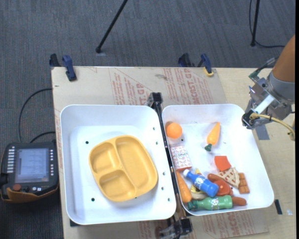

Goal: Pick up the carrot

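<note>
The carrot [214,133], orange with a small green stem at its lower end, lies tilted in the upper middle of the right bin [241,111]. Nothing touches it. A second long orange piece [183,187] rests against that bin's left wall, lower down. My gripper [260,128] hangs at the right bin's upper right rim, well to the right of the carrot and above it.
An orange ball [174,130] and a small carton [180,158] sit left of the carrot. A red block [222,163], waffle [230,176], blue bottle [200,181] and green bottle [214,202] crowd the bin's lower part. The left bin [74,128] holds a yellow divided tray [123,169].
</note>
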Controlling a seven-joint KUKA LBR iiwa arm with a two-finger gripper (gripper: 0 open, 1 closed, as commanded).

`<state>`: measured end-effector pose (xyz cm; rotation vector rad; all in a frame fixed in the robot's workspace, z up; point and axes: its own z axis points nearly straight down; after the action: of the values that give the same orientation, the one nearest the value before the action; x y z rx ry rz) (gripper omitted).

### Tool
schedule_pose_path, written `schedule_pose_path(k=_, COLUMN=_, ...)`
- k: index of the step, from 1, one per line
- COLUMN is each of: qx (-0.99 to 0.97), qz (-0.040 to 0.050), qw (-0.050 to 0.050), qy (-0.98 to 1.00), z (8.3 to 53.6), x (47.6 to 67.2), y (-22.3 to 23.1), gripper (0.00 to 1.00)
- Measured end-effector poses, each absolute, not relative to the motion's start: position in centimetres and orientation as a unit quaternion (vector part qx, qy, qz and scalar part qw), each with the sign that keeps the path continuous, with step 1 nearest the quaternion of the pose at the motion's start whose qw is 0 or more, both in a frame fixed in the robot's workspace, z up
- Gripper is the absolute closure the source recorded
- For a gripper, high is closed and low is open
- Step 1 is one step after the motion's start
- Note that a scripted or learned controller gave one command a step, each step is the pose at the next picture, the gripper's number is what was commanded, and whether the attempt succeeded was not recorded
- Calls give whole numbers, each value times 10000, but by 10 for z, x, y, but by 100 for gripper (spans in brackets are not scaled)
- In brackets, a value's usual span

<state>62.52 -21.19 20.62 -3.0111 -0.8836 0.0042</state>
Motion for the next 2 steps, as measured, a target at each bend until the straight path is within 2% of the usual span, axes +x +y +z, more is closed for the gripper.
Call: schedule_pose_path(k=2, qx=-9590, qz=17, qw=34, qy=-2835, z=226, x=626, y=-212, gripper=100)
